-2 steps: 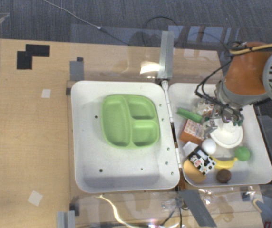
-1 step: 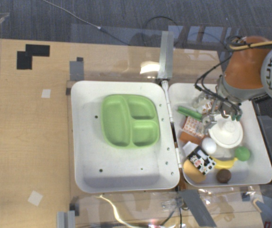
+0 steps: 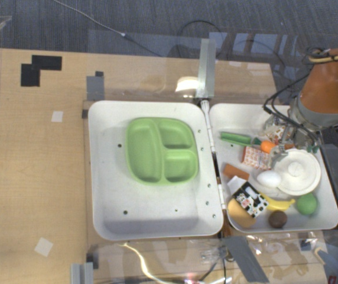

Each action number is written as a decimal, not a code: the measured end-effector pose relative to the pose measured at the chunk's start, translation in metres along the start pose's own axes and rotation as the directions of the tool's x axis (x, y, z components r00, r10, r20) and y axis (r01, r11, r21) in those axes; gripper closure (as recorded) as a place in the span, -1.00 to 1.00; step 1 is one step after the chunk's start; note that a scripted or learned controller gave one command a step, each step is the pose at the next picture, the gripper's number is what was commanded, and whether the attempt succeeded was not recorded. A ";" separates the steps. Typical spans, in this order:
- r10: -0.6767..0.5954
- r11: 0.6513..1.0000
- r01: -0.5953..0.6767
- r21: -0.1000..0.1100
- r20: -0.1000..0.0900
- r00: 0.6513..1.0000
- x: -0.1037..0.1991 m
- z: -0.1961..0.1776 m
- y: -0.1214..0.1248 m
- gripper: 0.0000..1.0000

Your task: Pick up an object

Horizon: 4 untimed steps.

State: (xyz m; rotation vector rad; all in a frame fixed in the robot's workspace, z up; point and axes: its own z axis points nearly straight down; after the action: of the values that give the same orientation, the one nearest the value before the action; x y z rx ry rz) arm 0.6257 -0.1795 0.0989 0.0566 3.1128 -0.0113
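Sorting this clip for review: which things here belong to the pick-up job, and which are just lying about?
Job:
claw, low in the right bin
white bowl
white egg
carrot
green ball
banana
brown ball

Lying about:
green divided tray in the left bin
black tape marks on the bench

No legible text, print on red-patterned packet (image 3: pixel 255 157) too small to read, black-and-white patterned card (image 3: pixel 251 200) at its 6 o'clock, no characters resolved

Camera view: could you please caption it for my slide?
Gripper poised over cluttered right bin; green tray in left bin.
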 end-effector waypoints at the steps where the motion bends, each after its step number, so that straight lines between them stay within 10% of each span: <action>1: 0.009 1.000 -0.009 -0.002 0.001 1.000 -0.011 0.000 0.046 -1.00; 2: 0.044 0.999 -0.044 -0.003 0.006 0.999 -0.003 0.000 0.044 -1.00; 3: 0.052 0.999 -0.052 -0.002 0.000 0.999 0.012 0.000 -0.016 -1.00; 4: 0.253 0.968 -0.253 0.006 -0.030 0.967 -0.038 0.004 0.037 -1.00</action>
State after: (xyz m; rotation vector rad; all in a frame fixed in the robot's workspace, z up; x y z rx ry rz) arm 0.6654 -0.1443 0.0956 0.4572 3.1094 -0.0075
